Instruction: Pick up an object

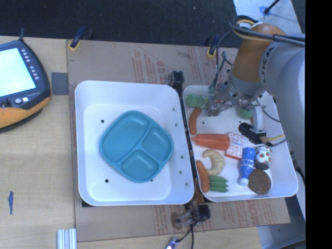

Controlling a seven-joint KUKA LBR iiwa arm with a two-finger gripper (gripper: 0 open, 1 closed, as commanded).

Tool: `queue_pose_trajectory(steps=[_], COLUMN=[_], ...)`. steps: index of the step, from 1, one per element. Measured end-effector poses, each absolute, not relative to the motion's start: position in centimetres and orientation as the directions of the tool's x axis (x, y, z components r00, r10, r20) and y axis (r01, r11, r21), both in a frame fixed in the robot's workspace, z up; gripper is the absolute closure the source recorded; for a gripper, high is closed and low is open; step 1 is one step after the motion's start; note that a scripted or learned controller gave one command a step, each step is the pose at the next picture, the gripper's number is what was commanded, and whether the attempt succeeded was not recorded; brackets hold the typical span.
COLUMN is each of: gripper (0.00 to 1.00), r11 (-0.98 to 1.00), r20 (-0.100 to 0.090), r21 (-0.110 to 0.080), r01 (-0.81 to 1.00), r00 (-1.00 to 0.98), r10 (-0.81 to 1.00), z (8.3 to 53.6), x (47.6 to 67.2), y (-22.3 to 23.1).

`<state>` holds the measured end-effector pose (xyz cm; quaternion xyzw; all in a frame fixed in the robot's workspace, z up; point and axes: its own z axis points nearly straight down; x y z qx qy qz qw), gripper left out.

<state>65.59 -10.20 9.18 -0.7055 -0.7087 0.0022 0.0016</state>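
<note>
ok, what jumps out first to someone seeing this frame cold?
Probably the blue divided plate, alone in the left bin. Next, the right bin, crowded with toy food: an orange carrot, a croissant, green pea pods and a brown cookie. The grey arm with its orange band reaches in from the right, its claw low over that bin's far end.

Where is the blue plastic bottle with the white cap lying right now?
The blue plastic bottle with the white cap lies in the right-hand white bin, near its front right corner, beside the round brown cookie and just right of the pale croissant.
</note>
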Motion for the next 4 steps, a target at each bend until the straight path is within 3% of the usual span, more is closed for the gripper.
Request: queue_pose_trajectory(steps=[2,3,4], gripper=[0.0,1.0,0.0], r11=[0.006,0.008,0.008], r20=[0.0,0.0,0.0], r21=[-0.009,-0.012,-0.013], r01=[1.0,1.0,1.0], r00=[-0.006,-0.008,-0.008], r10=[1.0,1.0,1.0], z=[9.2,10.2,10.2], x=[65.6,65.5,65.5], y=[-9.2,-9.4,-9.4])
